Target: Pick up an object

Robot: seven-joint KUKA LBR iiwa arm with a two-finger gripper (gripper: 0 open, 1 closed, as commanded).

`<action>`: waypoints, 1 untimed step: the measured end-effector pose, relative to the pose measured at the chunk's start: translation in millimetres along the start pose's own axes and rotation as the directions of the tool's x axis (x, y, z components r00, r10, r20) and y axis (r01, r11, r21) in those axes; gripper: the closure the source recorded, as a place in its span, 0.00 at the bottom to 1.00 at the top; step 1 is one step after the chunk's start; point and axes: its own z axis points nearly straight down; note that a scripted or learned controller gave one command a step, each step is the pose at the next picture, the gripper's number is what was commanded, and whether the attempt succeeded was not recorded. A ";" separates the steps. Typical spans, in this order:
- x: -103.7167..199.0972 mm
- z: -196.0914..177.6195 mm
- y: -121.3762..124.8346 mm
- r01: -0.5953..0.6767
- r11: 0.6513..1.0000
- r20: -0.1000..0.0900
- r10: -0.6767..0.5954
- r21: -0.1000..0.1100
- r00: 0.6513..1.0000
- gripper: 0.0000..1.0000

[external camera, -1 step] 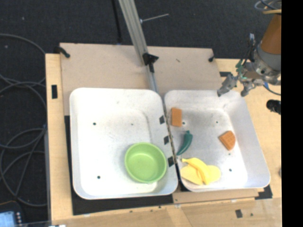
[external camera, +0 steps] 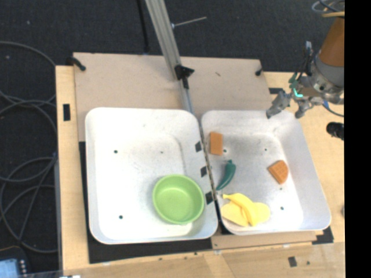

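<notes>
My gripper (external camera: 288, 106) hangs over the far right corner of the right bin (external camera: 301, 210), its two fingers spread open with nothing between them. Below it in that bin lie an orange wedge (external camera: 279, 171) near the right side, an orange block (external camera: 215, 143) by the left wall, a dark green pepper-shaped piece (external camera: 226, 174), and a yellow banana-like bunch (external camera: 246, 209) at the front. In the left bin (external camera: 110, 132) a green bowl (external camera: 178, 198) rests near the front right corner.
A slanted metal post (external camera: 166, 36) rises from behind the junction of the two bins. Cables (external camera: 23, 149) lie on the dark floor to the left. The bench's bare wood shows in front of the bins.
</notes>
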 end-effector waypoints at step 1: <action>-2.9 62.9 -3.2 -0.004 1.000 -0.002 0.004 0.004 1.000 0.00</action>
